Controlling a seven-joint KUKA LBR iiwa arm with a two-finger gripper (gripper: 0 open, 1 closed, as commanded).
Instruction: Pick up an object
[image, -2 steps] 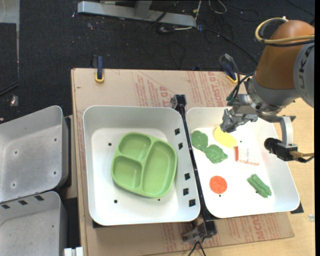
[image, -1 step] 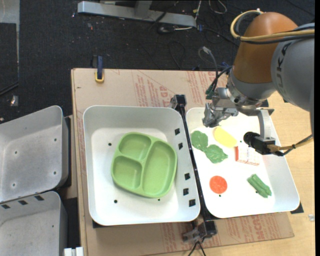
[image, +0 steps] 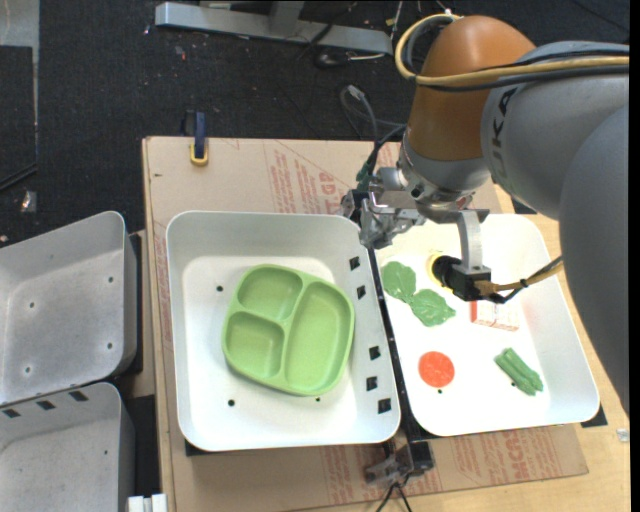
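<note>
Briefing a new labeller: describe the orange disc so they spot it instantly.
Take the right bin, the one without the green divided plate. Toward its near edge lies the orange disc, below the green leaves. It's the only round, orange item there.

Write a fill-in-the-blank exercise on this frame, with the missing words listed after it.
1. The divided plate lies in the bin on the view's ___ side.
2. That plate has ___ compartments.
3. The orange disc lies in the other bin, on the view's ___ side.
4. The leaf-shaped pieces and the small pod near the disc are both ___ in colour.
Missing words: left; three; right; green.
</note>
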